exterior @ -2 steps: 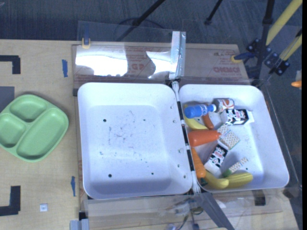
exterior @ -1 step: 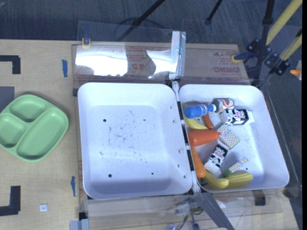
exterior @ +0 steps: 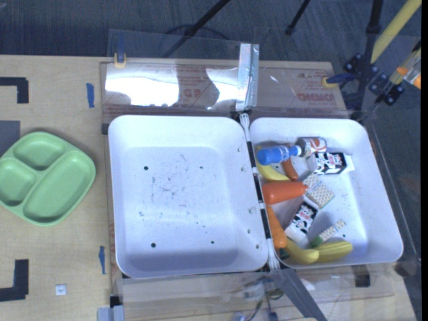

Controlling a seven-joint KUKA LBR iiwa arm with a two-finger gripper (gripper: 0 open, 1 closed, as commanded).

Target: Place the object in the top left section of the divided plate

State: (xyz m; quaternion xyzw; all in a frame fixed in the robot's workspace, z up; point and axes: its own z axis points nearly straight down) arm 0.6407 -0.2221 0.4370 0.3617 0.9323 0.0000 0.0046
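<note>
No object is sitting on the green divided plate [exterior: 85,158], which is resting on the wooden bench [exterior: 53,79] at the nine o'clock side of the view, well apart from both bins. All three of its sections are lying bare, including the top left one that the task is calling for.

Every candidate object is lying in the right bin [exterior: 374,179], at about four o'clock from the centre. A blue bottle [exterior: 277,155] is lying at the pile's eleven o'clock, touching a yellow banana [exterior: 269,172] just below it. An orange carrot [exterior: 284,191] is lying across the middle, and a second banana [exterior: 321,251] is lying at the six o'clock wall. Two black-and-white cartons [exterior: 331,162] are sitting among them, one near one o'clock and one near the centre. Which of these is the object to be moved cannot be told.

The left bin [exterior: 120,139], between plate and pile, is holding nothing but scuff marks.

Whether the gripper is open, closed or carrying anything cannot be told.

By this evidence the task is standing at its very start: picking an object, carrying it over the left bin towards nine o'clock and setting it in the top left section are all waiting to be done.
</note>
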